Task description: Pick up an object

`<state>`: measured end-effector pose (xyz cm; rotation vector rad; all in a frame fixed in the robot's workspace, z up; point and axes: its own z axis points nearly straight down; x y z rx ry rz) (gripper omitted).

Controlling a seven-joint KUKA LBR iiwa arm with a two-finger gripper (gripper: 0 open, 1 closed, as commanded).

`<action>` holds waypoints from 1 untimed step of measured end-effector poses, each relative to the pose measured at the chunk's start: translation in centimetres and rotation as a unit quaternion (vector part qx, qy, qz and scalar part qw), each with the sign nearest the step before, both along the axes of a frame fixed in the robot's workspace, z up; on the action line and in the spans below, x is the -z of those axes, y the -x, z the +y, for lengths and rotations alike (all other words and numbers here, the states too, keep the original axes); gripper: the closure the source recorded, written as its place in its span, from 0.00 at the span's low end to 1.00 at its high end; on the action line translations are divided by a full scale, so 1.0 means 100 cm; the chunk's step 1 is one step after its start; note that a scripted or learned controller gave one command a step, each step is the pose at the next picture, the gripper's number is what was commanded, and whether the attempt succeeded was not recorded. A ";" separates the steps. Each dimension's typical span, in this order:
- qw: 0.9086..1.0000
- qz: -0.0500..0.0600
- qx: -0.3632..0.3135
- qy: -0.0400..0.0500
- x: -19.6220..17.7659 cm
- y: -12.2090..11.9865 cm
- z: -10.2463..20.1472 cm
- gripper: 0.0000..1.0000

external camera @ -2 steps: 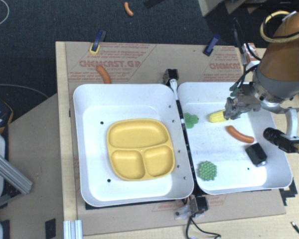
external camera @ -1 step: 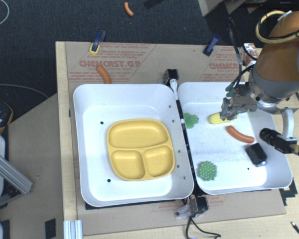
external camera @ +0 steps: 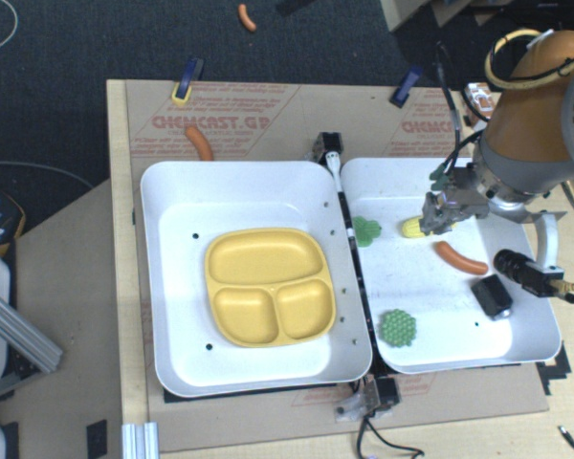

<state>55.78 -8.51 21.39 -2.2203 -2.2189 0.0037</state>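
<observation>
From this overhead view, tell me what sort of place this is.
Probably a robotics lab test bench. Two white bins sit on a clamped board, toy food such as an orange sausage lies inside, and cables trail over dark carpet.

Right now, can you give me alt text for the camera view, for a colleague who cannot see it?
The grey arm's pincer hangs low in the right bin, beside a yellow corn piece; an orange sausage and two green toys also lie there. The left bin holds a yellow divided tray.
</observation>
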 end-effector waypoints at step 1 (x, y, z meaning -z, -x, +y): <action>1.000 -0.001 0.000 -0.001 -0.009 0.011 0.004 1.00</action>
